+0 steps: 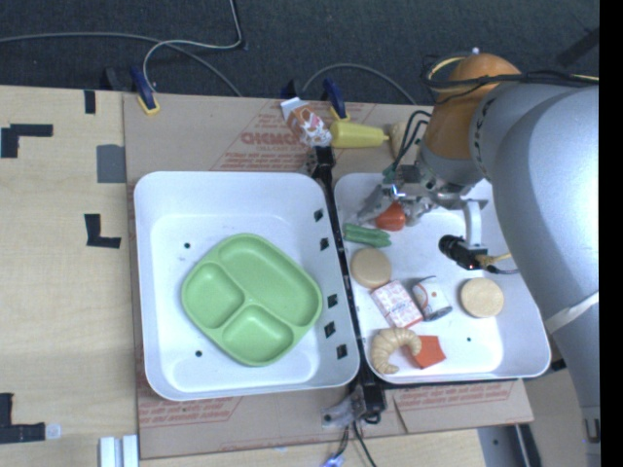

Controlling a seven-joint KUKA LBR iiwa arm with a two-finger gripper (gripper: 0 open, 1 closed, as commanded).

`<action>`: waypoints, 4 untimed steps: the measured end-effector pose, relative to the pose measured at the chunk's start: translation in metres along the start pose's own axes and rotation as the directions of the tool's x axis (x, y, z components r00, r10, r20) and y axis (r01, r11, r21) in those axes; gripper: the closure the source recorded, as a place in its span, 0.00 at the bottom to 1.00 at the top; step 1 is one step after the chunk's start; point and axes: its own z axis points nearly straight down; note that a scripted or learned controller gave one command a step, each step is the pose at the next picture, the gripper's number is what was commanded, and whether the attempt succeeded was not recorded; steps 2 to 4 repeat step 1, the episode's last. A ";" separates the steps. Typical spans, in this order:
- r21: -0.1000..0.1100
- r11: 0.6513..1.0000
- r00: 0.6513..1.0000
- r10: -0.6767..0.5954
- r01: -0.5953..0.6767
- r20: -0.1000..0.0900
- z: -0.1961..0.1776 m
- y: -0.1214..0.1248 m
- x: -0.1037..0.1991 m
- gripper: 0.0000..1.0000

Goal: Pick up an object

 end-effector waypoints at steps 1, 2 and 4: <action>0.001 1.000 1.000 -0.001 0.001 0.002 -0.010 0.000 -0.001 1.00; 0.001 1.000 1.000 -0.001 0.001 0.002 -0.010 0.000 -0.001 1.00; 0.001 1.000 1.000 -0.001 0.001 0.002 -0.010 0.000 -0.001 1.00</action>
